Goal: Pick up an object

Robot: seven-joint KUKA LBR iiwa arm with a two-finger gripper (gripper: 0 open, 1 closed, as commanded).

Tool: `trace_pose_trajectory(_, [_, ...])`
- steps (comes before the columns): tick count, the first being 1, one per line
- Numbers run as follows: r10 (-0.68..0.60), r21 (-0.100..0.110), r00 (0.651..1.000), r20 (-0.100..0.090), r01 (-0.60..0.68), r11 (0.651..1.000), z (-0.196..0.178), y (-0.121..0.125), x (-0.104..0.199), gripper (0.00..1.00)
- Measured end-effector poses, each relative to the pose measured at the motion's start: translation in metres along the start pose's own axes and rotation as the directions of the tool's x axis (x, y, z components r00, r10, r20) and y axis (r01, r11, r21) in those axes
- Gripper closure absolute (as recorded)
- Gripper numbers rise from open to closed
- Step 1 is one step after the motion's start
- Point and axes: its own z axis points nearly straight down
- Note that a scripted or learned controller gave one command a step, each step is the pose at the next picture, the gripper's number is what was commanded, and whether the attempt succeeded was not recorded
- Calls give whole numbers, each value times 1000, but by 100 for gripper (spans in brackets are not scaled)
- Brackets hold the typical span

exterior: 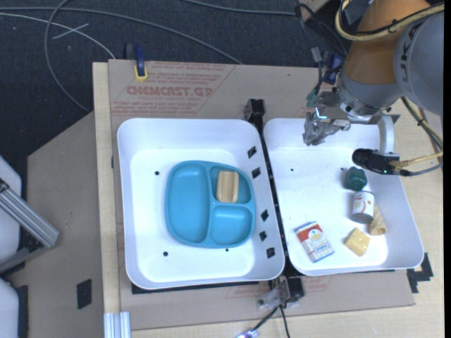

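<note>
My gripper (316,134) hangs over the far left corner of the right bin (296,182), with nothing visible under it. Along the bin's right side lie a dark green lump (354,179), a small white can with red print (362,204), a tan piece (378,222) and a yellow block (357,242). A red and white box (314,241) lies near the front edge. All of these are well apart from the gripper, toward the front right.
The left bin (141,189) holds a blue divided plate (190,206) with a tan block (227,186) in its upper right compartment. A black divider with clips (262,182) runs between the bins. A black plug with a yellow cable (377,160) hangs over the right bin's far right.
</note>
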Motion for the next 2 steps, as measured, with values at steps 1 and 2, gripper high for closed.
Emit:
trace_pose_trajectory(1, [-1, 0, 1000, -1, 1, 1000, -11, -26, 55, 100])
trace_pose_trajectory(2, [0, 2, 1000, 0, 0, 1000, -4, -49, 99, 100])
